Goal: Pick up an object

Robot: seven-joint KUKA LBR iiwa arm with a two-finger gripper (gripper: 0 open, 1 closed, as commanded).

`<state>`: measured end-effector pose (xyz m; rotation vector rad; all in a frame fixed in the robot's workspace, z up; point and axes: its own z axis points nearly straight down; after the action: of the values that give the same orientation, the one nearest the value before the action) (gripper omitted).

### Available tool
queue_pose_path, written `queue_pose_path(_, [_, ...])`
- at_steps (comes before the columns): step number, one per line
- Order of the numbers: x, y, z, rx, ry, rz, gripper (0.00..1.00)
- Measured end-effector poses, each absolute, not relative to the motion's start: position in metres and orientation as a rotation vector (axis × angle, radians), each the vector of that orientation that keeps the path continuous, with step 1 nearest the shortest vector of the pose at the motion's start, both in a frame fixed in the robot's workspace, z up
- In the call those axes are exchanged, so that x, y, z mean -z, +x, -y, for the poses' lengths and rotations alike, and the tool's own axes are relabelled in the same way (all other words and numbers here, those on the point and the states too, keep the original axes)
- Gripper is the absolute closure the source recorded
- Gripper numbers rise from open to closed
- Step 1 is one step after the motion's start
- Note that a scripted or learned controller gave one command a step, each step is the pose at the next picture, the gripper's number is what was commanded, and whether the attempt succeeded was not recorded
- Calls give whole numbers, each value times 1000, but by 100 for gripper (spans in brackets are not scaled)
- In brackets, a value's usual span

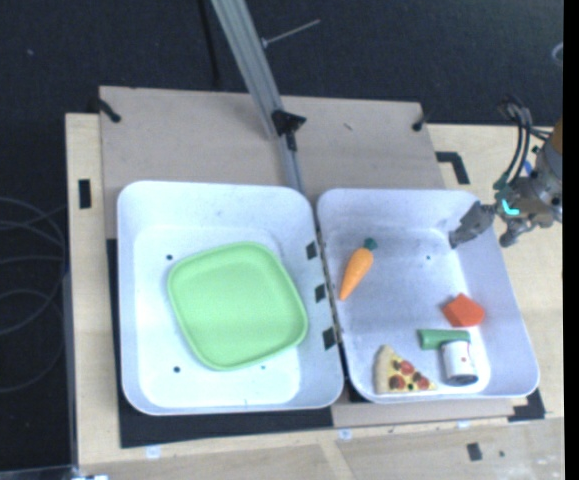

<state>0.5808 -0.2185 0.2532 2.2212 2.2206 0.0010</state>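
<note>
Cut off at the right edge: most of the arm, only the gripper (489, 226) end showing. Orange carrot (356, 271) with green top, lying tilted in the right bin (409, 213), near its left wall. Hovering over that bin's upper right rim, fingers spread, gripping nothing.

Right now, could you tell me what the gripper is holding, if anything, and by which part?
Nothing is held. The gripper is open above the right bin's upper right edge, with nothing between its fingers.
</note>
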Motion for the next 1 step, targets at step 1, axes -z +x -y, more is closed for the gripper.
queue_pose_path(1, [-253,581,218,-1,2221,-2221,0])
